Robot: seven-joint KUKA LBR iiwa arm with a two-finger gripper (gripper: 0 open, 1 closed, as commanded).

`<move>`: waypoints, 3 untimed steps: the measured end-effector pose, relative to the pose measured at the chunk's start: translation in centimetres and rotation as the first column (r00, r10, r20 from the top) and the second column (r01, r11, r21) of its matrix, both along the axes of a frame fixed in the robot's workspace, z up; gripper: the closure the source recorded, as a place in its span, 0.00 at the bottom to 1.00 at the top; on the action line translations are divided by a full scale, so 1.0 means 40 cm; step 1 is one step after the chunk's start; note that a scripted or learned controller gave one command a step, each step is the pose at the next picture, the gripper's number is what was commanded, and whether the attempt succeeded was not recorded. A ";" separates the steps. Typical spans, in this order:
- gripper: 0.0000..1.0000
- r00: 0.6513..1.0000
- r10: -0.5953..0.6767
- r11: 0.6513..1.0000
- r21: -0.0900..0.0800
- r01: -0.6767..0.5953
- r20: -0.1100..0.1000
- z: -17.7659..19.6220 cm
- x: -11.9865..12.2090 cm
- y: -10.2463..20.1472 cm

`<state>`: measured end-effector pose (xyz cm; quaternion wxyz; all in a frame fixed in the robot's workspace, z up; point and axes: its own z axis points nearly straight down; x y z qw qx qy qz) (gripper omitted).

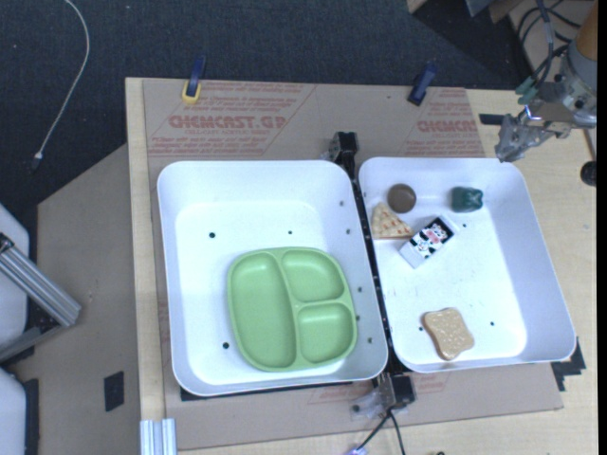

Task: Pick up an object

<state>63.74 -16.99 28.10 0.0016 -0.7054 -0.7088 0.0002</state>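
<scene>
The right bin (pixel 541 282) holds several small items. A brown round piece (pixel 401 198) and a teal lump (pixel 466 198) lie near its far wall. A tan wafer (pixel 387 222) sits by the left wall, touching a black-and-white box (pixel 427 242). A slice of toast (pixel 448 333) rests near the front. My gripper (pixel 513 147) hangs outside the bin, just past its far right corner, above the cardboard, with nothing seen in it.
The left bin (pixel 190 207) carries a green divided plate (pixel 289 306) toward its front. Two clamps, one yellow and blue (pixel 193 81) and one blue (pixel 422 83), hold the cardboard sheet (pixel 285 121) at the back. A black bracket (pixel 344 146) sits between the bins.
</scene>
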 end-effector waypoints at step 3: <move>1.00 1.000 0.001 1.000 0.000 -0.001 -0.001 -0.047 -0.027 0.399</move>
